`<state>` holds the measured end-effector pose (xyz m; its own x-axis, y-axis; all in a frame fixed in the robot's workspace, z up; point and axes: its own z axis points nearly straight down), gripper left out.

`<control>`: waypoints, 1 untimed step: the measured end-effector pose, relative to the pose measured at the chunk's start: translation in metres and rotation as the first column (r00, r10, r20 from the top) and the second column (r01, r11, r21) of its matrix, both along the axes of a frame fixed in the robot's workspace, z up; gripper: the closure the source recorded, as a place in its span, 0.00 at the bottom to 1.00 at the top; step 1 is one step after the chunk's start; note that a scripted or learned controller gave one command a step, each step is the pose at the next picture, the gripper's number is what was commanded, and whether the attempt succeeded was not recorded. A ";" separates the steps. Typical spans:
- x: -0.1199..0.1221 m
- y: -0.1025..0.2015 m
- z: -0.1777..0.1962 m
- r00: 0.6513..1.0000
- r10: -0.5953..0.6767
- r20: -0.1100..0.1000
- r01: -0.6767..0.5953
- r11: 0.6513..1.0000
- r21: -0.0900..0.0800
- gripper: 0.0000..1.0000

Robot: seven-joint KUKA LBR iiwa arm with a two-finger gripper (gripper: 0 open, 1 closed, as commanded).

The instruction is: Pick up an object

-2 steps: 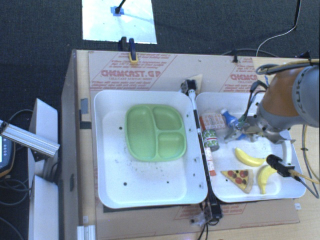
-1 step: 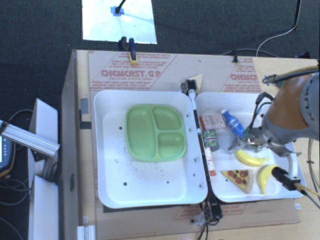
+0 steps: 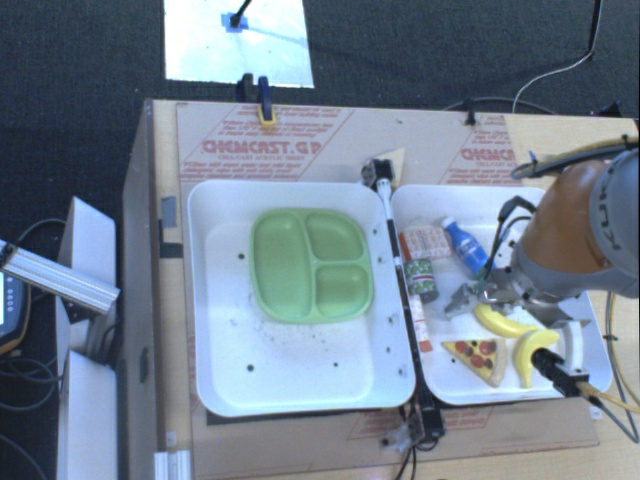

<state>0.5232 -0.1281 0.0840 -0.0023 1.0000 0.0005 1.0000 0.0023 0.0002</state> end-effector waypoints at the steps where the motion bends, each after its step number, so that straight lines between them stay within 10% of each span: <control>1: 0.001 0.000 0.011 1.000 0.000 0.003 0.000 1.000 0.000 1.00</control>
